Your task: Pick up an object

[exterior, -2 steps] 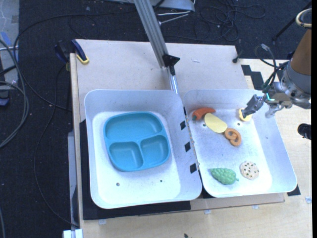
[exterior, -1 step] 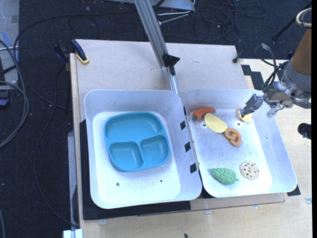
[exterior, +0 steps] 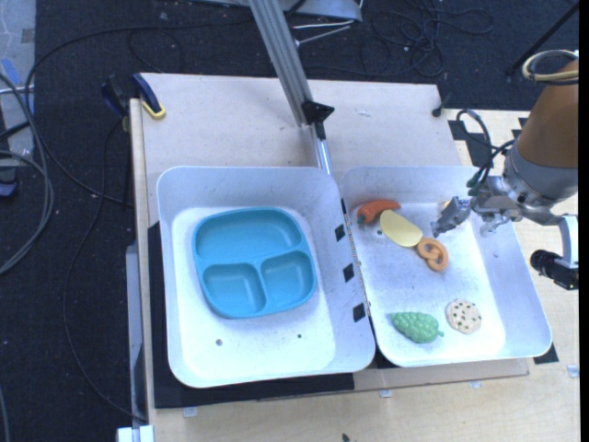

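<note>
We see a pale counter (exterior: 230, 122) set over a dark floor strewn with cables. Two shallow white bins rest on it side by side, touching along their inner edges. The left bin (exterior: 184, 339) sits toward nine o'clock from the centre, the right bin (exterior: 515, 311) toward three o'clock. A dark mat (exterior: 161, 389) shows beneath the left bin at its seven o'clock corner. At the counter's ten o'clock corner lies a small blue and yellow clamp (exterior: 147, 95). A grey metal pole (exterior: 281, 49) slants in from twelve o'clock and meets the counter just above the seam between the bins.
</note>
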{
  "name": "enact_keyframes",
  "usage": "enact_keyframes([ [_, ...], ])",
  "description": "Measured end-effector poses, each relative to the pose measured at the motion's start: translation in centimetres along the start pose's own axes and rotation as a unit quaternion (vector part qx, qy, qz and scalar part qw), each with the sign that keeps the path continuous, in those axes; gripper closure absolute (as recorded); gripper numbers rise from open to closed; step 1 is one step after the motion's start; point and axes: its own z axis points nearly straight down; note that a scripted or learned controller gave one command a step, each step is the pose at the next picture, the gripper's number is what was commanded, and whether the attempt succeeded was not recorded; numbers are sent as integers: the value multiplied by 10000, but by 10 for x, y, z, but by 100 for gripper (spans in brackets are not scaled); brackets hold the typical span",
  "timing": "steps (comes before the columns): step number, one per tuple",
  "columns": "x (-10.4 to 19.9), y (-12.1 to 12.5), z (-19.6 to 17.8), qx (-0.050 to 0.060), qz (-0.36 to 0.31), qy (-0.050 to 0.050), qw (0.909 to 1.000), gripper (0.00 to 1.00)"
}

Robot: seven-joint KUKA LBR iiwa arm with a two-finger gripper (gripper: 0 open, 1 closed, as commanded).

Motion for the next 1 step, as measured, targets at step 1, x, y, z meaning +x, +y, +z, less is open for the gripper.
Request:
enact_keyframes([
  [1,4,5,62,1,-6,2,10000,0],
])
